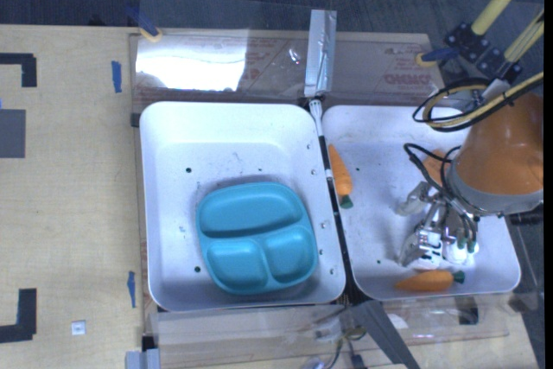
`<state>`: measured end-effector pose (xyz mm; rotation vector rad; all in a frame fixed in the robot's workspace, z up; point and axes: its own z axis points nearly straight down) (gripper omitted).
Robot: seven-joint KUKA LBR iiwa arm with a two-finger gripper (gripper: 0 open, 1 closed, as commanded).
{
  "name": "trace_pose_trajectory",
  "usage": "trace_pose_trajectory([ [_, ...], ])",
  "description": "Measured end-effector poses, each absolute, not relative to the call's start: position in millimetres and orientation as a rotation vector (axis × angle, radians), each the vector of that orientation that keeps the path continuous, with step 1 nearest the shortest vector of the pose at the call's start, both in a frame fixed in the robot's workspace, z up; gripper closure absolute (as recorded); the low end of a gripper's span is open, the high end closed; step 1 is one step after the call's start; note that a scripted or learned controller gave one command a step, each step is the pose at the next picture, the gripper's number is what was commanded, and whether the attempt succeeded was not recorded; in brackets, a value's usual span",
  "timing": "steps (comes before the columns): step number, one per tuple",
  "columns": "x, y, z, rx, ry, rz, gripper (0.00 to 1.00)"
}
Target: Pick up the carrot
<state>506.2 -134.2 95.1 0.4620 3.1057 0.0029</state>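
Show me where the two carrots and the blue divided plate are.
carrot by the divider (340, 172), camera view, middle of its orange body
carrot at the near wall (425, 280), camera view, middle of its orange body
blue divided plate (251, 212), camera view, floor of its large compartment

Two shallow white plastic bins (164, 143) with dark specks; a plain turquoise three-compartment plate (256, 235); orange carrots with green stem ends, one slim (340, 174) at 12 o'clock, one stubby (425, 280) at 6 o'clock of the right bin; pale wood-grain bench (60, 212) with blue tape bits
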Motion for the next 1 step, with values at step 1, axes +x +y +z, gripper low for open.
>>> trace_pose_trajectory([
  [1,508.3,-149.8,87.6,0.152,3.130,0.001,0.00],
])
